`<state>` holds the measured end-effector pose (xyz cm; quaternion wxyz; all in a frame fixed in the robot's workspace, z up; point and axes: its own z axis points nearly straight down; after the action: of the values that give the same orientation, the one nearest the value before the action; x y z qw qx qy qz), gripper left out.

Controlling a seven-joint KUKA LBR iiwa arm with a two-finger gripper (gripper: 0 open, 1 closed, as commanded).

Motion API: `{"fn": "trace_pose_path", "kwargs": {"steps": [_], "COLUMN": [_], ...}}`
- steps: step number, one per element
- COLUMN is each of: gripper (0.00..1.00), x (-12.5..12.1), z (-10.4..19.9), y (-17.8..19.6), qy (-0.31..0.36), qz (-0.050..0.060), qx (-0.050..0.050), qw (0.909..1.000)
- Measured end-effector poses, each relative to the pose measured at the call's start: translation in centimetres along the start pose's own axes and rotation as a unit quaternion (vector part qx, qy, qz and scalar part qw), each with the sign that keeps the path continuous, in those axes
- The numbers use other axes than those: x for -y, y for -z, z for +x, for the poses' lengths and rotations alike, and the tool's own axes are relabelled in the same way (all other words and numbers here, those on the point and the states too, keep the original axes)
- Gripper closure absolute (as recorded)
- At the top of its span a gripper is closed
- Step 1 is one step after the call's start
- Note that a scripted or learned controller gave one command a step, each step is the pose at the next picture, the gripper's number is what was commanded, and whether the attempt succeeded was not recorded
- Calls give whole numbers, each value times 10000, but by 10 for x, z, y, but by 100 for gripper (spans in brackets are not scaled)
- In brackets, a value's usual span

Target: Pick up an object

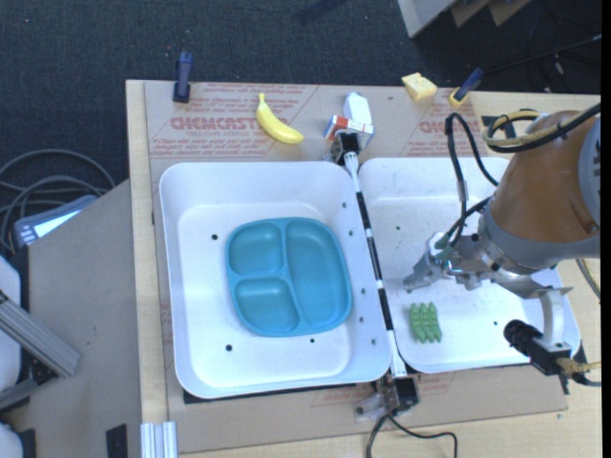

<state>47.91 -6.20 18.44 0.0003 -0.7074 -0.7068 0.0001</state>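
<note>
Nearest, a small ribbed green object (425, 322) lies loose in the right bin (401, 194), so the approach seems underway and the next move needs the gripper (420, 275), jaws state I cannot tell, lowered over it; beyond, a smooth blue compartment plate (286, 277), then a glossy yellow banana (277, 122) on the table (220, 122).

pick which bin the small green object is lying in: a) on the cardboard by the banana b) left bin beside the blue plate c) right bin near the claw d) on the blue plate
c: the small green object lies on the floor of the right bin, just below the claw, while the blue plate sits alone in the left bin.
</note>
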Motion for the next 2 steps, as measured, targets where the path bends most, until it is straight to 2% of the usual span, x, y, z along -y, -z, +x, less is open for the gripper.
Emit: {"fn": "trace_pose_path", "kwargs": {"steps": [2], "gripper": [0], "x": [-2], "z": [1], "y": [0], "qy": [3], "qz": [-4], "qx": [2], "qw": [10000]}}
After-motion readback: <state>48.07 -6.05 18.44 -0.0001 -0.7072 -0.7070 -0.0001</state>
